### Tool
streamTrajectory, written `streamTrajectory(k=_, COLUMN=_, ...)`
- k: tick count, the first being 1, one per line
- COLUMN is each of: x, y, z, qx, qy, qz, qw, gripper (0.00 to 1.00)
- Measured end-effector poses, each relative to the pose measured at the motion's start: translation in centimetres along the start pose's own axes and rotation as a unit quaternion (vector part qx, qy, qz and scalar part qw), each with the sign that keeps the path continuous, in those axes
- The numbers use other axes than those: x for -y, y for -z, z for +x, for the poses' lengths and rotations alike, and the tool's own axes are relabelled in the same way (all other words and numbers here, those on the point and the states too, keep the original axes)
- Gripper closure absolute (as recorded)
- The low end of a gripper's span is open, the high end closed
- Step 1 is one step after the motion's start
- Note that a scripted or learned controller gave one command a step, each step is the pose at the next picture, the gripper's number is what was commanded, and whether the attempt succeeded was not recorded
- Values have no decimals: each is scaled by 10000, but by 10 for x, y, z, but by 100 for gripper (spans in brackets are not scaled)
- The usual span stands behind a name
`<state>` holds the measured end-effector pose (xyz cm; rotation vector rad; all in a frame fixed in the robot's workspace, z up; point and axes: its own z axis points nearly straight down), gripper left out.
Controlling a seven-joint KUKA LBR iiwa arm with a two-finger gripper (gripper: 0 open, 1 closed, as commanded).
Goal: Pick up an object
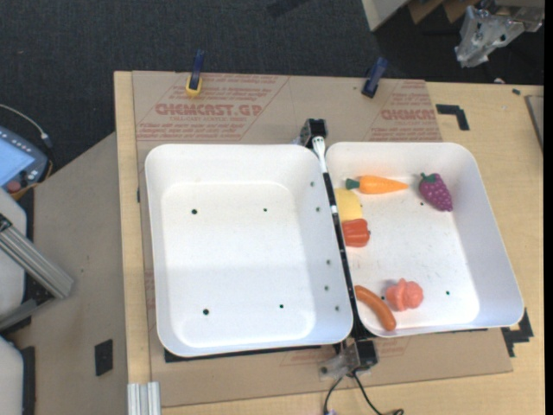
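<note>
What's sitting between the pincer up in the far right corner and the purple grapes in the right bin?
Nothing visible stands between them. The pincer hangs beyond the bench's far right corner, and the purple grapes lie uncovered near the far wall of the right bin, apart from the carrot beside them.

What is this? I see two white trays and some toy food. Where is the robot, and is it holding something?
This picture comes from one camera fixed above a workbench, looking down at a slant. On the bench sit two shallow white bins side by side. The right bin holds toy food: a carrot, purple grapes, a yellow piece, a red pepper, a sausage and a pink piece. The left bin sits next to it. The robot is an arm with a pincer, seen at the top right corner, away from the bins. Its job is to pick up one object. It is too blurry to see more.
</note>
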<state>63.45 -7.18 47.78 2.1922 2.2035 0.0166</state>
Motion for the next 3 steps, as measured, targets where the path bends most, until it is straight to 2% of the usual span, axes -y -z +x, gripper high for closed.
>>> streamTrajectory(k=3, x=-3, y=32, z=0, qx=32, qy=10, qz=-73, qw=10000, gripper=100)
